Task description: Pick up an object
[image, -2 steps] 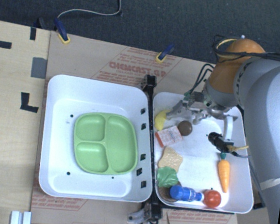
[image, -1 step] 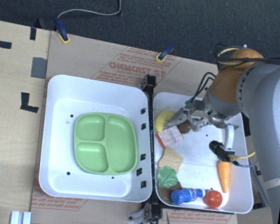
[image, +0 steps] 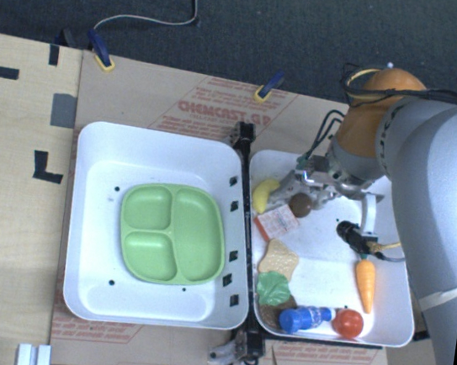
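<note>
My gripper (image: 306, 189) is low over the back left part of the right bin (image: 325, 273). A small brown round object (image: 299, 204) lies directly beneath it, touching or nearly touching it. A yellow fruit (image: 262, 193) rests just left of the gripper against the bin's left wall. A red and white packet (image: 276, 221) lies right in front of the brown object. Whether anything is gripped is hidden by the wrist.
Further forward in the right bin lie a bread slice (image: 279, 261), a green leafy piece (image: 274, 289), a blue bottle (image: 304, 318), a red tomato (image: 348, 323) and an orange carrot (image: 365, 284). The left bin (image: 104, 159) holds a green divided plate (image: 172, 233).
</note>
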`<state>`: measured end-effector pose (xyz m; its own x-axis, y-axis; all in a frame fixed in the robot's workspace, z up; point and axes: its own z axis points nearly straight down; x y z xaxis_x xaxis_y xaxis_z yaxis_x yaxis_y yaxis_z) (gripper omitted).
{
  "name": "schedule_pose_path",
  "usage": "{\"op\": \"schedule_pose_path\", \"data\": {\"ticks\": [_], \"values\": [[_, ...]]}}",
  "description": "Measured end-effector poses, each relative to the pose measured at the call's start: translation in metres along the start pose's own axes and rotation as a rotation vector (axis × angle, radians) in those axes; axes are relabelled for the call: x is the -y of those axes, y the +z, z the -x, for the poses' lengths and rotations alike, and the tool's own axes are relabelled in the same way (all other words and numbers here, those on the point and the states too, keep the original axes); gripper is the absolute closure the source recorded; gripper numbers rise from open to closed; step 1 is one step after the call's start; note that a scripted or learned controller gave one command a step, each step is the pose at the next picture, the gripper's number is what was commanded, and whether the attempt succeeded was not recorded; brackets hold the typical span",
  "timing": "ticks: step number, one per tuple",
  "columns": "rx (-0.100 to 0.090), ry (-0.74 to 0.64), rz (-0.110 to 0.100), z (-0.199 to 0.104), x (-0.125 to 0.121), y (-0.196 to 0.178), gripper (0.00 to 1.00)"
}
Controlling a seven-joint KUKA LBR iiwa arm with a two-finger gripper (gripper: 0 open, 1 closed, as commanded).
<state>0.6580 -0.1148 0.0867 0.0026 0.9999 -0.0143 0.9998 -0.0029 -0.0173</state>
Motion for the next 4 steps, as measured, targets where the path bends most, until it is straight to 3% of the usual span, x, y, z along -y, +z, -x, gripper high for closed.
{"op": "schedule_pose_path", "data": {"ticks": [2,3,4], "values": [[0.000,-0.002,-0.012,0.0006,-0.0043,0.0005,0.00],[-0.005,-0.001,0.003,-0.0037,-0.0069,-0.0091,1.00],[0.000,0.000,0.001,-0.0008,-0.0060,-0.0087,0.00]]}}
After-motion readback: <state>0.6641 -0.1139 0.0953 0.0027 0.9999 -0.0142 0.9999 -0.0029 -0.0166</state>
